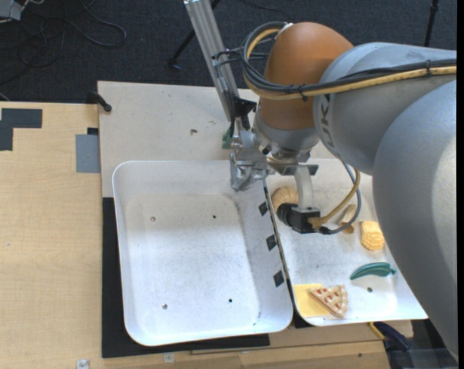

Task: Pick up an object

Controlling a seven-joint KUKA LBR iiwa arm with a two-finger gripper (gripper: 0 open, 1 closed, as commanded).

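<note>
Four small objects, all candidates for the pick, lie in the bin (pixel 324 258) on the arm's side of the gripper (pixel 243 178). A tan bread-like piece (pixel 283 196) sits just beside the gripper, a yellow corn cob (pixel 372 235) farther out, a green pepper (pixel 372 270) beyond that, and a pizza slice (pixel 329 299) well apart, at the near corner. We see none of them lifted; each rests on the bin floor. The gripper hangs low over the far end of the rims where this bin meets the second white bin (pixel 178 267). We make out nothing held in it, and we cannot tell from this angle whether it is open or closed. We judge the task to be at its start or in approach, with no grasp made. What is left is to settle on an object, most plausibly the bread-like piece nearest, close on it and raise it clear.
</note>
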